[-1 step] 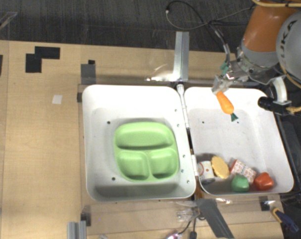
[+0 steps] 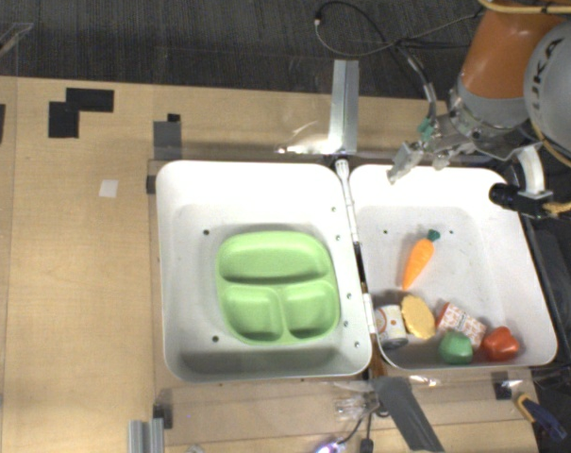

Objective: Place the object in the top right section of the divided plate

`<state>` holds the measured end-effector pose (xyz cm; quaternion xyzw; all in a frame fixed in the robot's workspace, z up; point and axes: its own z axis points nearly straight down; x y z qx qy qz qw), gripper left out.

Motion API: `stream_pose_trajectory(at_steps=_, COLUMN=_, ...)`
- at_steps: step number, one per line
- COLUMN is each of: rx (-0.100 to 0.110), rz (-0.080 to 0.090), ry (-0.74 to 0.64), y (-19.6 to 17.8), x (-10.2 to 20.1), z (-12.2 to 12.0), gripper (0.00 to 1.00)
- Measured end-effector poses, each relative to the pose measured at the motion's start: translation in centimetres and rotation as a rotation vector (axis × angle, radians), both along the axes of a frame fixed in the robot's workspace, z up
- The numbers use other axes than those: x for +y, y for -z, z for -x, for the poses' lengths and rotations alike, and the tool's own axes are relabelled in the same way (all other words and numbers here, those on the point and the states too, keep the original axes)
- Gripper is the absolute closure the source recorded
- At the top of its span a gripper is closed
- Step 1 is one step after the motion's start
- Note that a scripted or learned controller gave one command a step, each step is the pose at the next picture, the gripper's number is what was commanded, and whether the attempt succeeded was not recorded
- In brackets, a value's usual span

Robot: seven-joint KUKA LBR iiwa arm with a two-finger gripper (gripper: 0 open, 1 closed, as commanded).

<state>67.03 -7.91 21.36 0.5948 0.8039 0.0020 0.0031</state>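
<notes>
Single fixed overhead camera, slanted downward.

Mounted above the bench (image 2: 40, 281), far enough back to frame both white bins whole: left bin (image 2: 176, 253) with green divided plate (image 2: 274, 284), right bin (image 2: 535, 281) beside it. Far bench edge and dark floor toward top of frame. Arm (image 2: 512, 50) entering from upper right.

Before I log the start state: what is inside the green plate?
Nothing lies in the plate; all three sections show bare green. The bin floor under it is covered.

Arm (image 2: 512, 55) reaches in from right, wrist angled left, seemingly unloaded
</notes>
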Motion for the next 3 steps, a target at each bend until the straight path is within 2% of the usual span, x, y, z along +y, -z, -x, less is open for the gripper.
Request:
stream_pose_trajectory(at_steps=1, rx=0.004, rz=-0.001, ry=0.071, y=2.9, x=2.8, z=5.9, gripper=0.0)
stream_pose_trajectory(at_steps=2, rx=0.004, rz=-0.001, ry=0.071, y=2.9, x=2.7, z=5.9, gripper=0.0)
stream_pose_trajectory(at_steps=3, rx=0.005, rz=-0.004, ry=0.41, y=2.9, x=9.7, z=13.0, gripper=0.0)
